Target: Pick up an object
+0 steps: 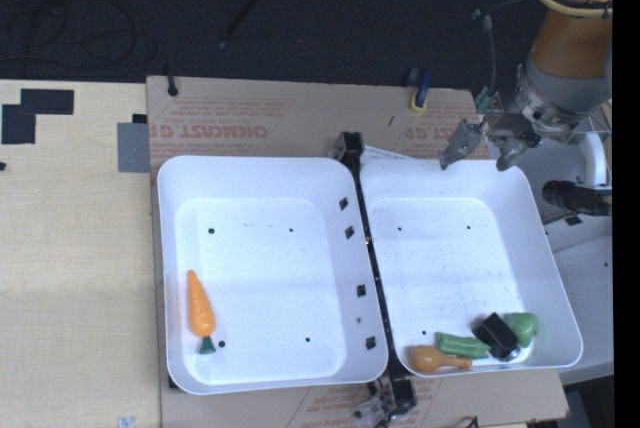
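My gripper [484, 147] hangs over the far right edge of the right bin [470, 216], its two fingers spread apart and nothing between them. An orange carrot toy [200, 306] lies in the left bin [250, 196] near its front left corner. In the right bin's front right corner sit a green pod-shaped toy [461, 345], a black block [497, 335], a green rounded piece [523, 324] and an orange-tan pear-shaped toy [435, 359]. All of these lie far below the gripper in the view.
A black divider with clips [362, 256] runs between the two bins. Brown cardboard [260, 121] lies under the bins. A yellow-and-blue clamp [420, 93] stands at the cardboard's back edge. Cables lie on the dark floor behind.
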`<state>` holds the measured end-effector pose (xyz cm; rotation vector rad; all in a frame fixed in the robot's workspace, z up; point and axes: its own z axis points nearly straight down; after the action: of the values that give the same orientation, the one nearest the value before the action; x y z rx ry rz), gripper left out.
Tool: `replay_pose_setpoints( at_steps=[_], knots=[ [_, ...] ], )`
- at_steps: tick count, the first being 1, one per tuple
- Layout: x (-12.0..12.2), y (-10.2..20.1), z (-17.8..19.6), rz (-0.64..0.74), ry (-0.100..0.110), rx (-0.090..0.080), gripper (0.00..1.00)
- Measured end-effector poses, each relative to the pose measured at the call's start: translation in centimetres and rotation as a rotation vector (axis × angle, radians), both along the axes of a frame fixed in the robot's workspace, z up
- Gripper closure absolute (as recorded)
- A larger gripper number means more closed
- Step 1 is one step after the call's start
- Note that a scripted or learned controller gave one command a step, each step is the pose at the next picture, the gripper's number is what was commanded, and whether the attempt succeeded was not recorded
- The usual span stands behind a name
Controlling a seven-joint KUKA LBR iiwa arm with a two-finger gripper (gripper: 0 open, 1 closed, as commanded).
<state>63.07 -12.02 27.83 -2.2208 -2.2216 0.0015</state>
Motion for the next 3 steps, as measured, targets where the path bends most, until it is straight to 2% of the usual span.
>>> replay_pose_setpoints(
  at_steps=[1,2,3],
  knots=[
    [-1.6,5.2,12.7,0.006,-0.012,0.0,0.0],
    [-1.5,5.0,12.8,0.005,0.003,-0.001,1.0],
    [-4.7,0.9,11.7,-0.004,0.004,0.0,1.0]
  ],
)
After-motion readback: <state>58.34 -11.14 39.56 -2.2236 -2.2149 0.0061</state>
